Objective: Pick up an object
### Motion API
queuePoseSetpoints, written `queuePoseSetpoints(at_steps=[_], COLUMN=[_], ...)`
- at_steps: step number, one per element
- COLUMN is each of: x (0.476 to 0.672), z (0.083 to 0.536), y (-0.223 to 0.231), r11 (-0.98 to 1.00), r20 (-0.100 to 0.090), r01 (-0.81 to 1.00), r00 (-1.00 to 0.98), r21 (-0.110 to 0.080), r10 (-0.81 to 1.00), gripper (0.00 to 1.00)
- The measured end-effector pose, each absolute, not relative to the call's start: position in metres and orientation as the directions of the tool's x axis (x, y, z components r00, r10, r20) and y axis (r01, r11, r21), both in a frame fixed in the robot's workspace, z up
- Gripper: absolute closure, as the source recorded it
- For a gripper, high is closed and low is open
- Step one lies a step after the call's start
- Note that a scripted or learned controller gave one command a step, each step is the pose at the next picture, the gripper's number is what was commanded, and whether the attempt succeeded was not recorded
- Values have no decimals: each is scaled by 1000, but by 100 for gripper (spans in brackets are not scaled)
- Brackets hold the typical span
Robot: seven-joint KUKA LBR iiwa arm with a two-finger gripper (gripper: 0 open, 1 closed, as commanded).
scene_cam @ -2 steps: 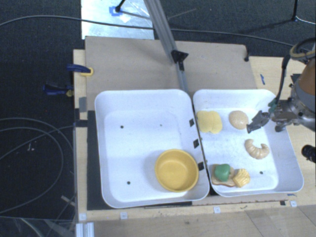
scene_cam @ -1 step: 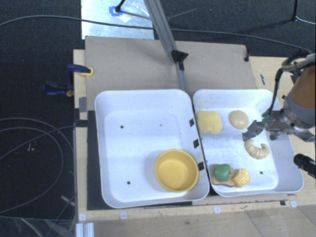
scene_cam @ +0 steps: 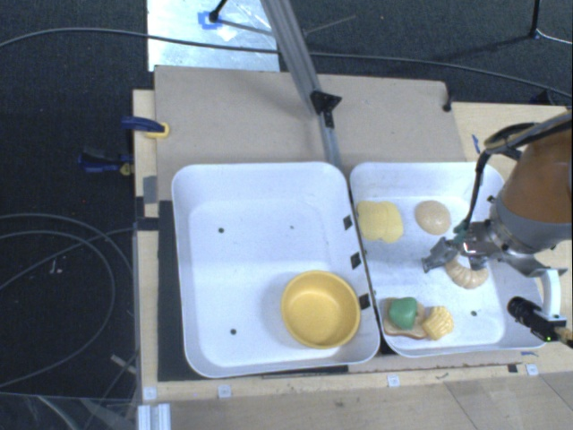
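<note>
1. A round yellow plastic bowl point(scene_cam: 320, 308) is seen near the front of the left white bin point(scene_cam: 224, 195).
2. A green and yellow toy food piece point(scene_cam: 417, 317) lies at the near edge of the right white bin point(scene_cam: 403, 179).
3. A pale croissant-shaped toy point(scene_cam: 469, 276) sits right under the gripper point(scene_cam: 458, 251); contact cannot be told.
4. Finger state cannot be told.
5. Farther back, a flat yellow piece point(scene_cam: 380, 221) and a beige round ball point(scene_cam: 433, 216) are placed.

The bench point(scene_cam: 295, 115) is seen from above at a slant by a single fixed camera, set far enough back that both white bins point(scene_cam: 269, 177) are framed whole. Dark floor, perhaps carpeted, is taken in beyond the bench's far and left edges.
</note>
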State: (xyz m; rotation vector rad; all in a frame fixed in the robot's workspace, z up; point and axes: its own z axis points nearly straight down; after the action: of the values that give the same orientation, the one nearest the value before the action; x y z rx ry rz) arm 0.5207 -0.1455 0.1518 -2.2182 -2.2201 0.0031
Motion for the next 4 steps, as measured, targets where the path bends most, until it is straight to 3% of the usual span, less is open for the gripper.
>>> queuePoseSetpoints(at_steps=[1,2,4], x=[519,520,529], z=[91,104,212], y=[-151,-151,-145], r11=[1,1,5], r20=[0,0,-2], r01=[1000,1000,1000], r00=[-1,-1,-5], r21=[-1,1,9], r10=[1000,1000,1000], gripper=[0,100,100])
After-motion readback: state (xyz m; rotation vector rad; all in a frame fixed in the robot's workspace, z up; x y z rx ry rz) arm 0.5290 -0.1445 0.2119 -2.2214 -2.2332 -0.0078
